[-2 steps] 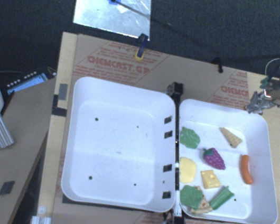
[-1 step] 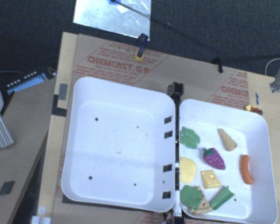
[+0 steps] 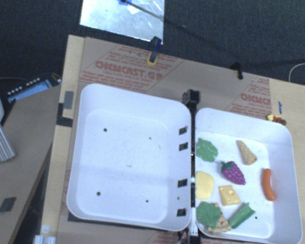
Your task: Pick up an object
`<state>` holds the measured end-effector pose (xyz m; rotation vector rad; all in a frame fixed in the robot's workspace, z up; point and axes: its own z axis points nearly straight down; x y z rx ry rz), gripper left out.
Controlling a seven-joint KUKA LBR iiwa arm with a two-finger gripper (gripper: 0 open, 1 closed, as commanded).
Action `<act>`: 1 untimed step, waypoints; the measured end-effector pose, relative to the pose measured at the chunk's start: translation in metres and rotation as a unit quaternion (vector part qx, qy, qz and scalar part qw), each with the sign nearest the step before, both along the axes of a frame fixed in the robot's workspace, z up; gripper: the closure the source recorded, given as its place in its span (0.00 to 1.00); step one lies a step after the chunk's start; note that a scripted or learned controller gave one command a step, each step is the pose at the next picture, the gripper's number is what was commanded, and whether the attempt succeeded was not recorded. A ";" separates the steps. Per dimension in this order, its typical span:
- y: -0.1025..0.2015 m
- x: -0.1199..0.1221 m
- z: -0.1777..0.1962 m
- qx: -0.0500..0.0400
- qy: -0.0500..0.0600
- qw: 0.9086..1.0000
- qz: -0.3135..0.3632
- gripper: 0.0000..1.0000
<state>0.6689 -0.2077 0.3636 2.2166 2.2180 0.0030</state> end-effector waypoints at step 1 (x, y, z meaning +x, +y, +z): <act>0.022 0.000 0.167 -0.002 -0.008 1.000 0.003 1.00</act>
